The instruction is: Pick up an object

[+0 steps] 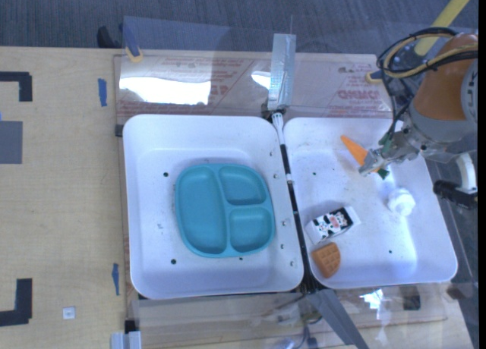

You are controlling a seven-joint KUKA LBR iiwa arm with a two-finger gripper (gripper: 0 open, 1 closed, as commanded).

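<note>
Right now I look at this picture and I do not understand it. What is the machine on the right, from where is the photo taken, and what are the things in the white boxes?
The photo comes from one camera fixed above a bench, looking down at a slant. The machine is a robot arm, grey with an orange band, reaching in from the right. Its gripper is low over the right bin, at one end of an orange carrot; whether it holds the carrot is unclear. That bin also has a small white thing, a black-and-white carton and a brown cookie. The left bin holds a teal divided plate.
</note>
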